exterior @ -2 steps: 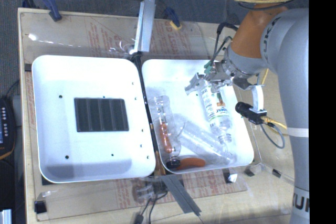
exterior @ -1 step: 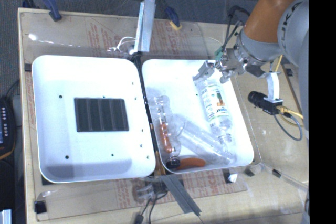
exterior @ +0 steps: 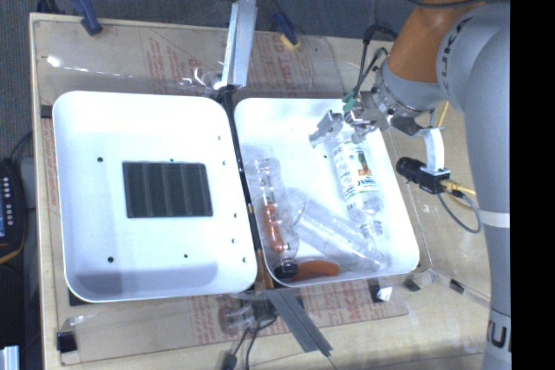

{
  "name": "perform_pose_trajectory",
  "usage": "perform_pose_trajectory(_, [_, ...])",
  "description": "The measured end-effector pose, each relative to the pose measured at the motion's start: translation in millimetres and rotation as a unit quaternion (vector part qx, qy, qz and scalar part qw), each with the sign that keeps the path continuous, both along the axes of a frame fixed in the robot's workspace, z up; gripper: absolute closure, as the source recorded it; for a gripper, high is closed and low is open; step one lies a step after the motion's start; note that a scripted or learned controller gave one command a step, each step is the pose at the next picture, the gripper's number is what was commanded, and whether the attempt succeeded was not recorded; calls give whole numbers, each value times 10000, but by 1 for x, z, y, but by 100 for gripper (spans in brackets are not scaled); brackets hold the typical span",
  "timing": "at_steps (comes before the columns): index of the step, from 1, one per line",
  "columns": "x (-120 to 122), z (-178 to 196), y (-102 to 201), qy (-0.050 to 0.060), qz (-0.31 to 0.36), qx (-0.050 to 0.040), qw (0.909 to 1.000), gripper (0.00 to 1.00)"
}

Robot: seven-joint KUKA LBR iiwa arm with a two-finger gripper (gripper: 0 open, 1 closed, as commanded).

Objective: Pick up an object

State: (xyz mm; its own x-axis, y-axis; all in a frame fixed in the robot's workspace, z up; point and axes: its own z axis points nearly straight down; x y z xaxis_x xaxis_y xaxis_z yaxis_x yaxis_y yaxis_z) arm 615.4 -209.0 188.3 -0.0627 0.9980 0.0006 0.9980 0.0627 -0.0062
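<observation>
Looking down at my bench from the remote station, so here's the lay of it from the left. The left bin (exterior: 143,195) has just a dark ribbed rectangular pad (exterior: 167,189) sitting flat around its middle, nothing I'd bother grabbing. The right bin (exterior: 260,113) is where the clutter is: a clear bottle with orange stuff inside (exterior: 271,208) lies along its left wall, a second clear bottle (exterior: 334,236) lies across the floor toward the near right corner, and an orange marker-looking thing (exterior: 316,269) sits against the near edge. My pick would be the labelled bottle (exterior: 357,178), lying lengthwise near the right wall with one end up toward the far right corner. The gripper (exterior: 347,124) hangs right over that far end, and I honestly can't tell how its grip is set from this angle, or whether it's touching the bottle at all. My guess on handling: clear plastic, looks empty, so light and a bit squashy, and round and slick enough to roll or squirt out of a pinch. I'd go for the body across its width, at the paper label where there's a little more friction, not the tapered neck. It lies close to the second clear bottle at its near end, so a bump could shuffle both.
</observation>
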Motion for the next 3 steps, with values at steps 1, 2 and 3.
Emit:
perform_pose_trajectory(1, [-33,46,0,-16,309,4,9995,0])
perform_pose_trajectory(2, [-42,94,22,-28,571,-2,9984,0])
perform_pose_trajectory(3, [-25,24,-1,-5,789,4,9969,0])
